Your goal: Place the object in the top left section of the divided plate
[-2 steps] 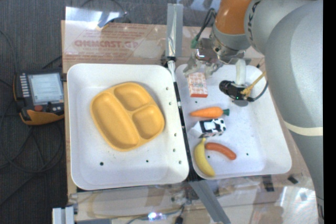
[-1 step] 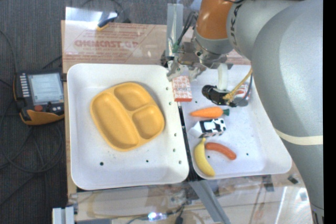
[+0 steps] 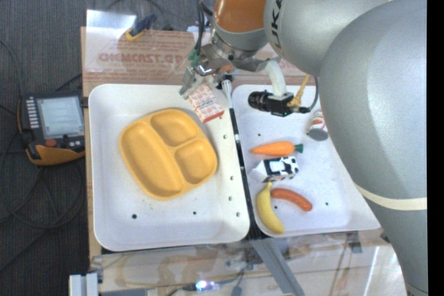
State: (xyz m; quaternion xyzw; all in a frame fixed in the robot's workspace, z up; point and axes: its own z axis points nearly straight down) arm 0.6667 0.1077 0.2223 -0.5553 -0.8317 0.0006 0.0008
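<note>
- The two-finger gripper point(image 3: 205, 85) on the grey and orange arm hangs over the far inner corner of the left white bin point(image 3: 111, 218).
- Its jaws are clenched on a small red-and-white printed carton point(image 3: 207, 105). The carton dangles tilted beneath them, just beyond the far right edge of the plate.
- The yellow plastic divided plate point(image 3: 168, 152) lies turned at an angle in the left white bin, and all three of its sections are bare.
- Risk: because the plate is turned, its top left section is easy to misjudge. The carton is nearest the far section, so a release here would probably miss the plate or clip its rim.
- Risk: the carton hangs crooked and seems to be held by its upper end. It could swing or slip as the arm moves, then land across a divider ridge.
- The right white bin point(image 3: 343, 215) holds an orange carrot point(image 3: 272, 148), a yellow banana point(image 3: 269, 208), a red sausage point(image 3: 291, 199) and a black-and-white toy point(image 3: 277, 167), all well apart from the plate.
- Writing: the carton's red print is too small to read. The brown cardboard sheet point(image 3: 139, 59) behind the bins carries faded red lettering I cannot make out. Part of the maker's black lettering shows on the arm.
</note>
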